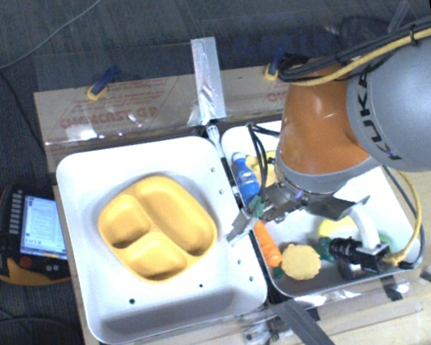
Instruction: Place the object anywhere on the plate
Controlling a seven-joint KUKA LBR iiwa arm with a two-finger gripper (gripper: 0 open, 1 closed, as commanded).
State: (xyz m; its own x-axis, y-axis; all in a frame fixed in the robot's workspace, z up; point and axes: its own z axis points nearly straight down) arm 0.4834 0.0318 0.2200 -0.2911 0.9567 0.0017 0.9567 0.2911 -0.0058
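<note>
At the near end of the right shallow white bin: one pale yellow round knobbly toy piece, with one orange carrot-shaped toy touching its left side and lying along the wall shared with the other bin, and one small green-and-yellow toy piece just to its right, partly hidden under the arm. Mid-bench, above the shared wall: two-finger gripper on the grey and orange arm, set just beyond the carrot's tip and pointed toward the left bin. Jaw state cannot be told from this angle, and nothing can be confirmed in its grasp. Mid-bench, in the left shallow white bin: one yellow three-compartment plastic plate, resting a little askew, all three compartments bare. Farther back in the right bin: one blue cylindrical tube with a white end against the shared wall, with a pale yellow item beside it, mostly hidden by the wrist. Status, as a judgement: nothing is placed yet. Which item is the task's object is not evident; every candidate lies in the right bin, the carrot and the blue tube closest to the gripper. Outstanding: a secure grasp, a carry across the wall, and a release over the plate.
</note>
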